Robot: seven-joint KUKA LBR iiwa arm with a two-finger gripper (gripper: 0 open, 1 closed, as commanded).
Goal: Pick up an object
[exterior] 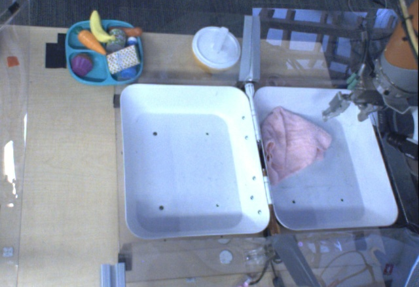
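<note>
The pincer (347,106) hangs over the far right corner of the right bin (366,213). Its two fingers stand a little apart, and nothing is between them. The pink cloth (294,141) lies crumpled in the left half of the same bin, close to the wall that meets the left bin (183,161). The pincer is near the cloth's upper right edge but apart from it.

I think the risk is a bad grip. The cloth is soft and loose, so the fingers may pinch only a thin fold, which slips out on the lift. If they come down too near the edge, they may close on air or scrape the bin floor.
</note>
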